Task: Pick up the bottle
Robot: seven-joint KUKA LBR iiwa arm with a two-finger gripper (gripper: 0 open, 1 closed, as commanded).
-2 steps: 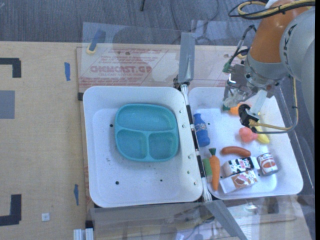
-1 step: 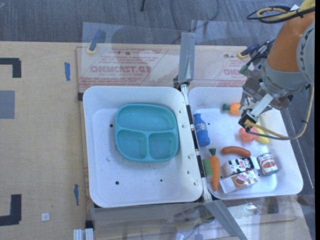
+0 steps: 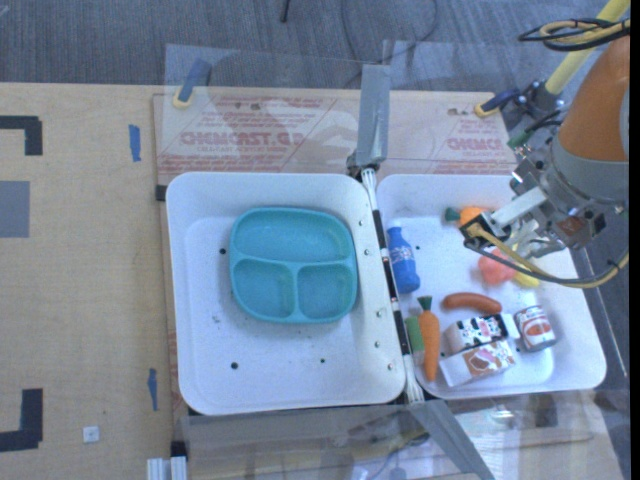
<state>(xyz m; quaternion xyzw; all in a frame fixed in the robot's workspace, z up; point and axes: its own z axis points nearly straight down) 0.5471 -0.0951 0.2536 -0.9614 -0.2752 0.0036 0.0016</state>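
The bottle [image 3: 403, 259] is small and blue with a white cap and a pale label. It lies along the left wall of the right bin [image 3: 590, 363], cap pointing toward the back. My gripper [image 3: 562, 224] hangs over the right half of that bin, well to the right of the bottle and apart from it. Nothing shows between the gripper and the bottle except bare bin floor and a few toy foods.
The left bin [image 3: 190, 268] holds a teal divided plate [image 3: 294, 265]. The right bin also holds a carrot [image 3: 429, 339], a sausage [image 3: 472, 302], an orange fruit [image 3: 468, 214], a pink-orange piece [image 3: 494, 268], a can [image 3: 535, 328] and two small cartons [image 3: 478, 348].
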